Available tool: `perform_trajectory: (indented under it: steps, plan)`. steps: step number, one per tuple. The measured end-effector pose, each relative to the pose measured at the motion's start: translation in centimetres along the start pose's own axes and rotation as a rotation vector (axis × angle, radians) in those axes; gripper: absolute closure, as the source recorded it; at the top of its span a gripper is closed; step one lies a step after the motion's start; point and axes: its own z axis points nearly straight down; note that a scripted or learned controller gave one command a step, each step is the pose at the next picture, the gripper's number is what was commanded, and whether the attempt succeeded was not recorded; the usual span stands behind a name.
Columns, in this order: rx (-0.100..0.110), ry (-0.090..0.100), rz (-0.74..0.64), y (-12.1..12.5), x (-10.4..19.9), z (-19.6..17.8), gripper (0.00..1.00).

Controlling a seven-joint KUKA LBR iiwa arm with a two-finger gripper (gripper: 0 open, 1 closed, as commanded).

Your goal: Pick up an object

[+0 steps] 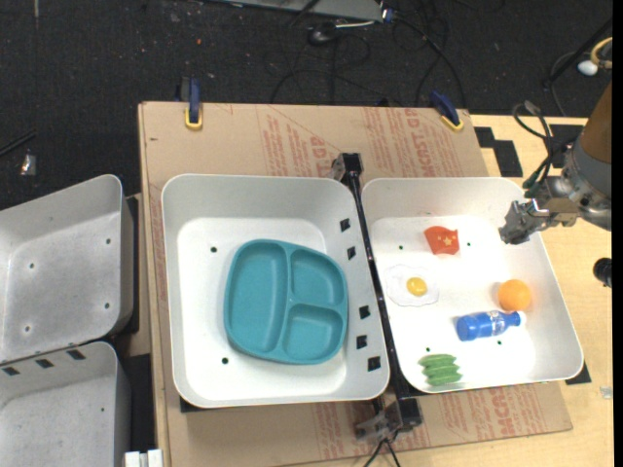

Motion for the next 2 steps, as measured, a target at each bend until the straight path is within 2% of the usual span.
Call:
perform_trajectory:
  steps: [1,2]
  plan:
    - [0.006,0.005,-0.006,-0.5,6.0,-0.6,1.00]
    - [0.008,0.005,-0.007,-0.9,11.6,0.3,1.00]
